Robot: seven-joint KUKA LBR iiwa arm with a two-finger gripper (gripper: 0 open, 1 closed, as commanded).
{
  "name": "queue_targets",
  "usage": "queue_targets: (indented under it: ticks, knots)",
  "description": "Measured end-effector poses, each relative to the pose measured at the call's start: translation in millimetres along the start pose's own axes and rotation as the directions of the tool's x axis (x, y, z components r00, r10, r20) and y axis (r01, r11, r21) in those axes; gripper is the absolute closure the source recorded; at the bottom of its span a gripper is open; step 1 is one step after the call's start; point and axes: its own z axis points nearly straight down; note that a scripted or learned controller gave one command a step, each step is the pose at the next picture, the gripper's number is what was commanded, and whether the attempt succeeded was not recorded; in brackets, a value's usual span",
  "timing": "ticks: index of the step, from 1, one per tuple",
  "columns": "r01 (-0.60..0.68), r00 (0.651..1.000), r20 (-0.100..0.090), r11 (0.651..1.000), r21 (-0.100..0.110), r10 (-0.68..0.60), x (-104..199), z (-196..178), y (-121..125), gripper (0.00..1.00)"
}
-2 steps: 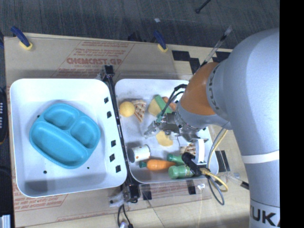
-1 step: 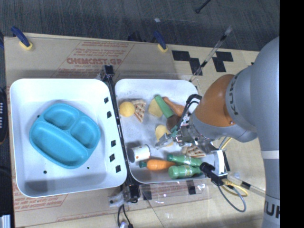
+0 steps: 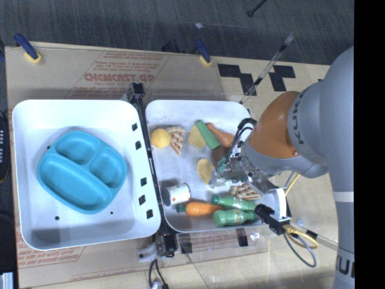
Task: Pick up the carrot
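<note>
Carrot (image 3: pixel 200 209) among toys, right bin (image 3: pixel 180 109)

From my feed, the worktop (image 3: pixel 90 80) is covered in brown cardboard sheeting (red print across its far part), and two shallow white bins sit directly on it, touching: the left bin (image 3: pixel 24 161) and the right bin (image 3: pixel 180 108).

The white bins (image 3: pixel 78 110) look like smooth, faintly glossy plastic; the blue tray (image 3: pixel 81 170) a satiny plastic; the carrot (image 3: pixel 200 209) shiny; the bench (image 3: pixel 120 71) matt brown cardboard.
</note>
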Motion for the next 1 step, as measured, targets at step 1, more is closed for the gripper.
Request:
queue_targets:
  ticks: [1]
  knots:
    - [0.0, 1.0, 0.0, 1.0, 0.0, 0.0, 0.0, 0.0, 0.0, 0.0]
